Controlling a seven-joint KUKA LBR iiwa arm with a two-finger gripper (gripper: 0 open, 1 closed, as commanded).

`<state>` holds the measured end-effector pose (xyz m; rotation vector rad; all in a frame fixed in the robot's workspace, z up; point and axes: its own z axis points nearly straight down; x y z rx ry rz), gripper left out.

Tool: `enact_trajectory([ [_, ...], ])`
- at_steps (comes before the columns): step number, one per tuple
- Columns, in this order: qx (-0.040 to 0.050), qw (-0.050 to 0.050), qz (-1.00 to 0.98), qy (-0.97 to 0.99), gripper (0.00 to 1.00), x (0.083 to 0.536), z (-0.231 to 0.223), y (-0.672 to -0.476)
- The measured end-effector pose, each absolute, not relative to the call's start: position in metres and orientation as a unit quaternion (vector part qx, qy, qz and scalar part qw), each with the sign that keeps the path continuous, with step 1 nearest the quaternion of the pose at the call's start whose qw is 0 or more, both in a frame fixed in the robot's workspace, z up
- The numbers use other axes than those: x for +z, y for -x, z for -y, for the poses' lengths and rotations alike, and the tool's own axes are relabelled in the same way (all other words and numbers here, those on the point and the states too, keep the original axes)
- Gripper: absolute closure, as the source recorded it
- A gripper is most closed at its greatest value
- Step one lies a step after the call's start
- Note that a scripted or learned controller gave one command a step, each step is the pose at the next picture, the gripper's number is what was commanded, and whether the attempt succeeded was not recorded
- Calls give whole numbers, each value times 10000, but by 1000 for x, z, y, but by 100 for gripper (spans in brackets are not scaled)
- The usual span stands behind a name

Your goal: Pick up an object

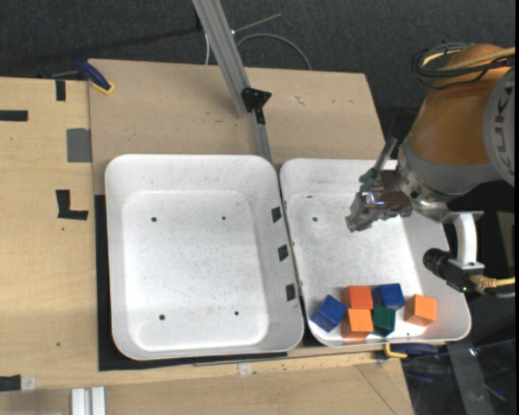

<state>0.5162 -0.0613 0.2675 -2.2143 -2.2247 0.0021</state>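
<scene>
Pale plywood table [199, 102] under a dark backdrop, two shallow white plastic bins sitting side by side on it, and the left bin [121, 232] plays no part right now. All the interest is in the right bin [316, 175], where a huddle of small cubes sits along the near edge: a blue cube [329, 311] on the left, two orange cubes [359, 297] stacked front to back, a second blue cube [389, 295], a dark green cube [383, 319] just beside them, and a lone orange cube [422, 309] at the right end. The grey-and-orange arm reaches in from the right, and its gripper [364, 214] hovers over the bare middle of that bin, well apart from the cluster, nothing in its grasp; how wide it stands I cannot tell. So this looks like the approach stage, nothing picked yet. Next it needs to travel toward the near edge and drop onto one cube, and the lone orange one looks the cleanest target.
</scene>
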Motion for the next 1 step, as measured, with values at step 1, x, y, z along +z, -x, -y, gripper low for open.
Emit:
enact_trajectory([
  [1,8,20,7095,7047,100,253,4,-505],
])
